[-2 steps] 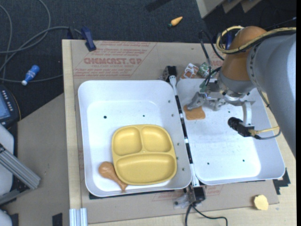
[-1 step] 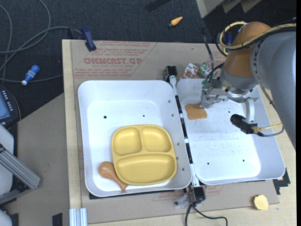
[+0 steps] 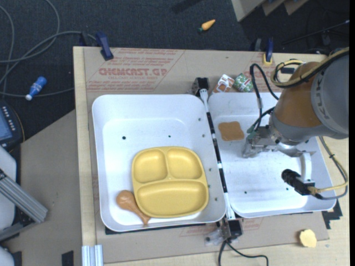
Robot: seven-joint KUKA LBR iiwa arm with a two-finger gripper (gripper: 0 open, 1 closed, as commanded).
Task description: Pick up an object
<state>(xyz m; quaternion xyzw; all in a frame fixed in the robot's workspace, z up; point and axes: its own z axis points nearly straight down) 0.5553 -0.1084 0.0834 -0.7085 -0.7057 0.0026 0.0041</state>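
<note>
Tool: low in right bin, just beside toast; opening cannot be told; nothing seen held.
Toast slice: flat on right bin floor, near divider.
Yellow tray: left bin, three compartments.
Drumstick: touching tray's lower-left edge.
Table: carries both bins.

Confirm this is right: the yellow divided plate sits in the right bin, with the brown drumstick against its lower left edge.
Wrong bin. The camera view shows the yellow divided plate in the left bin, not the right one. The rest holds: the brown drumstick lies against its lower left edge.
</note>
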